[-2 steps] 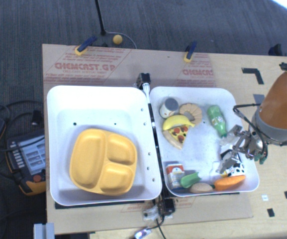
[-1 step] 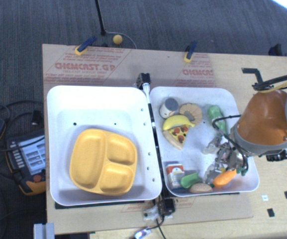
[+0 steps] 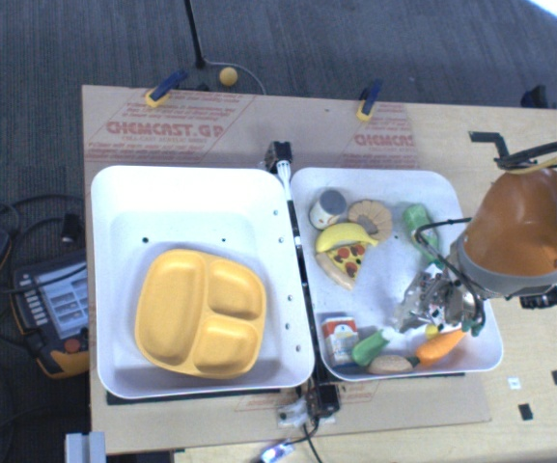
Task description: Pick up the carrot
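You have one carrot [image 3: 439, 346] in the right bin [image 3: 449, 190], one yellow tray [image 3: 201, 311] beside it. Gripper [image 3: 439, 309] sits just above the carrot; its grip state cannot be told.

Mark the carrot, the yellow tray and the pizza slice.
carrot [image 3: 439, 347]: camera view, middle of the orange body, near corner of the right bin.
yellow tray [image 3: 201, 310]: camera view, divider ridge where its compartments meet, left bin.
pizza slice [image 3: 347, 258]: camera view, topped face, right bin.

Two white bins [image 3: 114, 258], one yellow tray [image 3: 201, 312], one carrot [image 3: 439, 347], one banana [image 3: 344, 234].
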